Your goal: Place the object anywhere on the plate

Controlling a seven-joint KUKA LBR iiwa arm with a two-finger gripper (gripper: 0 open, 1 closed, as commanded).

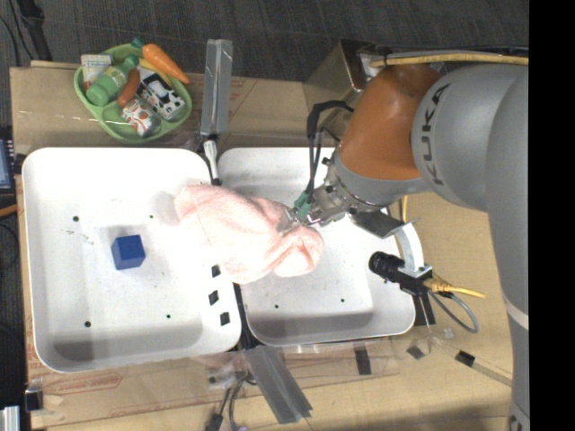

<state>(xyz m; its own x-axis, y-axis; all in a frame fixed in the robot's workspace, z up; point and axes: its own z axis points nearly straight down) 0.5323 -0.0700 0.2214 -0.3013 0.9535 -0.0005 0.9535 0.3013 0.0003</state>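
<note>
The claw sits at the pink cloth's right end; whether it grips I cannot tell. The cloth lies across the divide between both bins, so nothing is placed yet. A blue cube sits left.

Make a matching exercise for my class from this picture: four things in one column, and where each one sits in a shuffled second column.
Things
1. blue cube
2. pink cloth
3. green bowl of toy food
4. gripper

Places
A. on the bench behind the left bin
B. at the cloth's right end, over the right bin
C. on the left bin's floor
D. draped across the divide between the two bins

Pairs: 1-C, 2-D, 3-A, 4-B
</note>
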